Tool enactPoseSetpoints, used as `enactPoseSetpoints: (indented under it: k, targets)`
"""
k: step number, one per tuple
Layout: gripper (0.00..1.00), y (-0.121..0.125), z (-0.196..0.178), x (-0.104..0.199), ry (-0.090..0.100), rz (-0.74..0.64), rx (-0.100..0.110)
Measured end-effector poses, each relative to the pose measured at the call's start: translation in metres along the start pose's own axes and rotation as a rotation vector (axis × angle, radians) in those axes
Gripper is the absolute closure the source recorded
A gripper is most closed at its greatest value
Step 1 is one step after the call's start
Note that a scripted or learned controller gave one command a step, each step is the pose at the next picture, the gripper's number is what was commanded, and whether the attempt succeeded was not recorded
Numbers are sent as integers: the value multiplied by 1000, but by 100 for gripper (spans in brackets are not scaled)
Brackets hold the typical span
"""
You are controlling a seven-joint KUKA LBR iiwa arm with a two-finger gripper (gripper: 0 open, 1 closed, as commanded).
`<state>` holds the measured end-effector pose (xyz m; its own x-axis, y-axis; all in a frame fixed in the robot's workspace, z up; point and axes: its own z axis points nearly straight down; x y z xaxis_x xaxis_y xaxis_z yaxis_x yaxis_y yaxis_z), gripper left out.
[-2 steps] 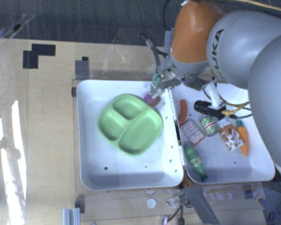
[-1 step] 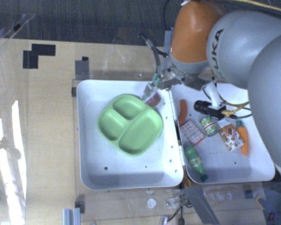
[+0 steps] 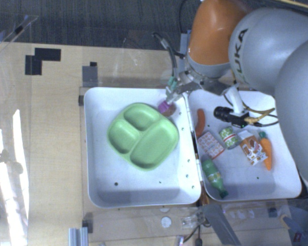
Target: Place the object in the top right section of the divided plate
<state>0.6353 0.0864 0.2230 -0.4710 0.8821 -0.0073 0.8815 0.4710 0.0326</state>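
A green divided plate [image 3: 143, 136] with three sections lies tilted in the left bin [image 3: 100, 178]. My gripper [image 3: 170, 94] hangs over the left bin's back right corner, just beyond the plate's upper right rim. A small purple object [image 3: 166, 107] sits at its fingertips, pinched between them, beside the plate's edge and above the bin floor. The plate's sections hold nothing.
The right bin [image 3: 282, 186] holds a red sausage [image 3: 200, 121], a checkered packet [image 3: 210, 144], a green can [image 3: 228, 135], a small carton [image 3: 251, 148], a carrot [image 3: 267, 152] and a green bottle [image 3: 213, 172]. The arm's grey body covers the back right.
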Motion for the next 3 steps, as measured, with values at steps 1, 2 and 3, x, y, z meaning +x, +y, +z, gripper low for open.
enactPoseSetpoints:
  k: [1,2,3]
  targets:
    - [0,0,0,0,0,-1,0]
    - [100,3,-12,0,-2,-1,-9]
    - [0,3,-12,0,-2,-1,-9]
